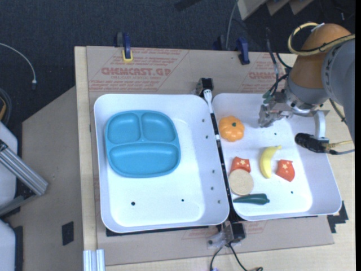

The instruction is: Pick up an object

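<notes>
Pumpkin is sitting at nine o'clock of my tool, near it, in the right bin and untouched. Nothing is being lifted yet; I'm hovering low over the bin floor. Whether my tool is gaping, I cannot tell.

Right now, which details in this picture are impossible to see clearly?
- End effector, camera view: too small and dark against the right bin to tell whether anything sits in it.
- Round tan disc: too small to identify; it meets the red piece, and overlap cannot be judged.
- Dark green item: too small to name.
- Arm: cut off by the right edge.
- Lettering on the board: too blurred to read reliably.
</notes>
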You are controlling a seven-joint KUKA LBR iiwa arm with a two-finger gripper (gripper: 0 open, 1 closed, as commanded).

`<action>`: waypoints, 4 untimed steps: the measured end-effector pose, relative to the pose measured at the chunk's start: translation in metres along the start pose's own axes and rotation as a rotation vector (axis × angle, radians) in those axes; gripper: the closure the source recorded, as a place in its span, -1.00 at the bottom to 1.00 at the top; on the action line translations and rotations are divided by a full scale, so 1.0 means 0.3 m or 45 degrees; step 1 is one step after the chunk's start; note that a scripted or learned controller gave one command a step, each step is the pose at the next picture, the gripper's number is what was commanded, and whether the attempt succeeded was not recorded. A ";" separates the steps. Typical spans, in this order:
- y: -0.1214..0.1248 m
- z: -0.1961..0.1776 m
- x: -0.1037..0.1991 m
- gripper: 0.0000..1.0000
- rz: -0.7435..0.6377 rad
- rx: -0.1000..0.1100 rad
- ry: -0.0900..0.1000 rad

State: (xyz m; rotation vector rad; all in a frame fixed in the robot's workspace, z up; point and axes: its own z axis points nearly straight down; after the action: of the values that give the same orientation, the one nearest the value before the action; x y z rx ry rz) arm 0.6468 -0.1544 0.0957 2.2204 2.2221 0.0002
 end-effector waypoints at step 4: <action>0.034 -0.450 0.155 1.00 -0.005 0.002 0.002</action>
State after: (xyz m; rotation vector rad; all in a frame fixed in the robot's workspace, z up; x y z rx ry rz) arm 0.6571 -0.1078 0.2307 2.2173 2.2279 -0.0001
